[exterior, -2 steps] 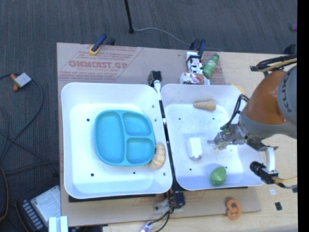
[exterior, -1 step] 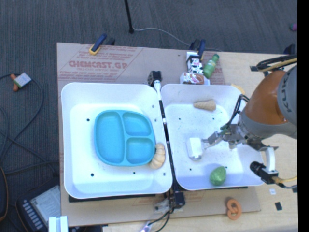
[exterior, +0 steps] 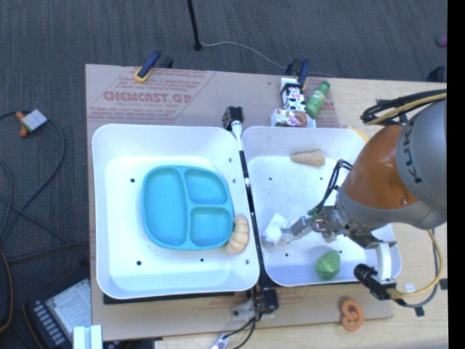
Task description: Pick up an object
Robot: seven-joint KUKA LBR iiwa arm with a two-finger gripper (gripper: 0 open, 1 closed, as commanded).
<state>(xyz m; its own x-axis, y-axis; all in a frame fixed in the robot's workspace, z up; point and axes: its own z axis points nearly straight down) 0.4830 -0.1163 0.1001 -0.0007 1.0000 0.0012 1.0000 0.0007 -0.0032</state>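
You're looking at two white bins on the bench: left bin [exterior: 102, 195] and right bin [exterior: 290, 275], sides touching.

Left bin, two things: one blue divided plate [exterior: 187, 207] with three compartments, mid-bin, and one pale croissant-like piece [exterior: 238, 235] touching the plate's corner, close to the bin's right wall.

Right bin, three things: one tan wedge [exterior: 309, 158] near the far edge, one small white block [exterior: 274, 228] toward the left wall, one green lump [exterior: 328, 264] near the front edge.

One arm [exterior: 385, 180], reaching in over the right bin's right side. Its tool [exterior: 290, 233] sits low just beside the white block, tip pointing at it. You can't tell whether it's open or closed: the fingers blur into the white floor, and I can't confirm anything between them.

Hard to make out: the arm's body hides the bin's right wall and part of the floor. On the bench's far edge, a small cluster of things [exterior: 294, 107] incl. something green, too small to identify. One orange ring [exterior: 352, 314] at the bench's front edge.
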